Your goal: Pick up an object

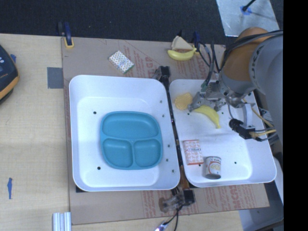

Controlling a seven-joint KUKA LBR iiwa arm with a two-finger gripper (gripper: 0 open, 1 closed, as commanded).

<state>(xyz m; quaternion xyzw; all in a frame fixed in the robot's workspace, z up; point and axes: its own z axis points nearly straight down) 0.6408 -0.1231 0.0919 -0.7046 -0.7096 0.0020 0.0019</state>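
Gripper (pixel 208 101) lowered into the far part of the right bin (pixel 260 174), over the banana (pixel 210 114).

From the camera view, the finger spacing cannot be told. The banana is seen lying just under the gripper, near the bin's far edge, beside a yellow round piece (pixel 183 101). A red-and-white packet (pixel 192 152) and a small can (pixel 212 167) are placed near the near edge. A blue divided plate (pixel 131 139) is held in the left bin (pixel 82 129).

Claw (pixel 206 103) over banana (pixel 210 115), right bin (pixel 260 170)

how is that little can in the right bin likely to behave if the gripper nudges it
The can appears to stand upright on the right bin floor, so a low push probably slides it. A high push might tip it, and its round side would then likely roll.
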